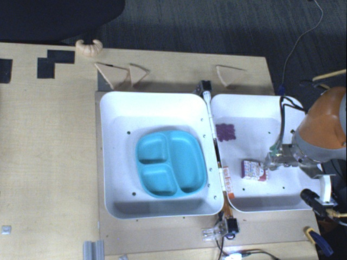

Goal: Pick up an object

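Overhead, two shallow white plastic bins sit side by side on a pale wooden counter (49,161), their inner rims touching along a dark divider strip that runs between them. The left white bin (116,118) has a bare band of floor all round its load: a turquoise plastic tray with three compartments (171,162), lying flat near the middle and reaching close to the right wall. The right white bin (244,112) has most of its floor open, chiefly along the far wall and the near wall. On it a small purple patch-like object (225,131) lies towards the left wall, apart from everything else. A small flat packet, white with red print (253,170), lies nearer the centre, well clear of the rims. Beyond the counter's far edge the floor is dark carpet, and a thin cable trails down towards the right bin's far corner.

The grey arm with its orange band (325,124) leans in over the right bin's right rim, wrist low. The tool (272,161) sits just beside the packet's right end, seemingly touching it; whether it is released or clenched cannot be told, and the packet is not visibly held.
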Robot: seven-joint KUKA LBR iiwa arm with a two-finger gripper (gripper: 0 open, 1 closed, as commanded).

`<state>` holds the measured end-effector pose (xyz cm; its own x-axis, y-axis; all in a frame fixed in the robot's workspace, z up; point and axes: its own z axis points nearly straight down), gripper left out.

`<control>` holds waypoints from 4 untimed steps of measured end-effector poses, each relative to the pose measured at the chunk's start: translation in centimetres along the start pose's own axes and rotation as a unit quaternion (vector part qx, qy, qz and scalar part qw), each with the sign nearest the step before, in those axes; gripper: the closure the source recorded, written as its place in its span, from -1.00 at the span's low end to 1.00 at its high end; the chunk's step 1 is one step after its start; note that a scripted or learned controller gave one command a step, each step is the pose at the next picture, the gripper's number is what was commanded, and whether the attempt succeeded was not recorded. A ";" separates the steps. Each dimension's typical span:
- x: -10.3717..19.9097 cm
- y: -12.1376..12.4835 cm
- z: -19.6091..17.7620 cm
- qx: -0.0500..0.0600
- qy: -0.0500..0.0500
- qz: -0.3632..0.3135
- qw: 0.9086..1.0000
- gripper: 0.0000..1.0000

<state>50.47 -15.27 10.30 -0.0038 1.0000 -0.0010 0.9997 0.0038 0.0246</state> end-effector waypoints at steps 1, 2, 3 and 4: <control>0.0 0.0 0.0 0.000 0.000 0.000 1.000 -1.00; 0.1 0.2 -1.0 -0.001 0.001 -0.001 1.000 1.00; 4.4 6.6 -2.9 0.010 0.001 -0.001 1.000 1.00; 3.2 3.8 0.6 0.012 0.000 0.001 1.000 1.00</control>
<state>54.27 -12.02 9.82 -0.0027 1.0000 -0.0001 1.0000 0.0027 0.0010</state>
